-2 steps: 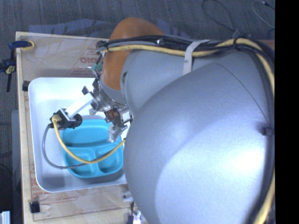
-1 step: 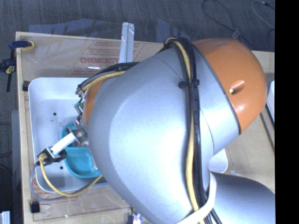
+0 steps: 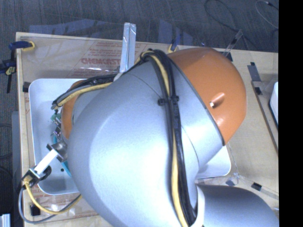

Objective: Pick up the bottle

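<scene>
the grey arm reaches in from the right and takes up most of the view, its rounded casing hanging over both white bins. the orange band sits toward the upper right, and a bundle of black and yellow cables runs along the top of the casing, tied with a black strap near the middle. the arm slants down into the bin on the view's left, of which the left wall, the near left corner and a strip of floor can be seen. the gripper is at the left edge of the casing, low inside this bin and mostly covered by the wrist, so it cannot be told whether it is open, closed or holding anything. a small teal scrap peeks out from under the arm near the bin floor; what it is cannot be made out. where the bottle lies cannot be told either, since the arm covers most of both bins. a corner of the other bin appears under the arm on the right. the bench is pale wood with a clear sheet bearing red lettering, a blue clamp at its far left corner and an upright pale post behind the bins.
</scene>
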`<state>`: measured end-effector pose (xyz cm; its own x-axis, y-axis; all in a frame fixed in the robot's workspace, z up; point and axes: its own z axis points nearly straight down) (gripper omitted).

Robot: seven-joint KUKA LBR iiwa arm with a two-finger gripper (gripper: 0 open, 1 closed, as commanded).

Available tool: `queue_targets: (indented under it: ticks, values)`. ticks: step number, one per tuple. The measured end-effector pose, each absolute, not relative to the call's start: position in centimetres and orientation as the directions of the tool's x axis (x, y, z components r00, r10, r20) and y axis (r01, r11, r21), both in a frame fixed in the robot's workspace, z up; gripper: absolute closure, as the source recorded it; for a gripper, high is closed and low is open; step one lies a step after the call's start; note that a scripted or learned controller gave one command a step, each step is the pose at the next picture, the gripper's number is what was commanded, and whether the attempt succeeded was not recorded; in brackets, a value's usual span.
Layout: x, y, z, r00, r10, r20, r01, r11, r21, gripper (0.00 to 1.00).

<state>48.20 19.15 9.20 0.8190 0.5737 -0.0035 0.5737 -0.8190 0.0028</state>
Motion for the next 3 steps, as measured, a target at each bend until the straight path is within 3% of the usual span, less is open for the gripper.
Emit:
queue_targets:
  ticks: [1, 2, 3]
  values:
    - [47.9, 19.2, 9.2, 0.938, 0.347, 0.006, 0.347, -0.938, 0.005, 0.00]
    - [47.9, 19.4, 10.0, 0.936, 0.353, 0.004, 0.353, -0.936, 0.003, 1.00]
    - [47.5, 18.8, 19.6, 0.868, 0.497, -0.007, 0.497, -0.868, -0.005, 1.00]
